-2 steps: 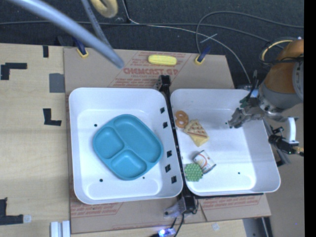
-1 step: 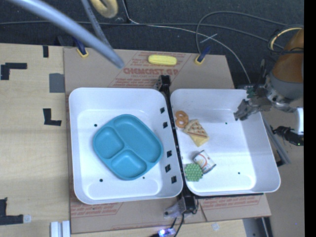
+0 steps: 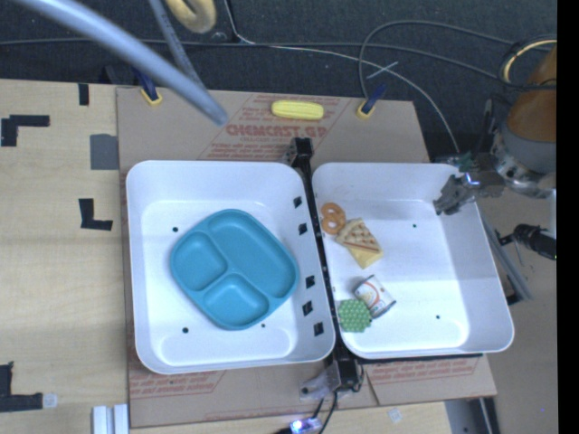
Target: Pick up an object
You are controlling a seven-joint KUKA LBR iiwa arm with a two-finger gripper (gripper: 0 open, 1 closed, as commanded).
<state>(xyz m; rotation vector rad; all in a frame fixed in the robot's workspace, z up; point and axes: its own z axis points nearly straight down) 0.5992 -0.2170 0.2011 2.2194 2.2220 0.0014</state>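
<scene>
Grey claw (image 3: 450,197), grip state unclear, hovers at right bin (image 3: 470,269) rim; wedge (image 3: 360,241), pretzel (image 3: 333,216) sit touching mid-bin, risking a double or glancing grab.

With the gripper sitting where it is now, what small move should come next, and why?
Probably move left and down into the right bin. The gripper sits over that bin's right rim, apart from the pretzel, waffle piece, small can and green disc clustered near the bin's left side.
</scene>
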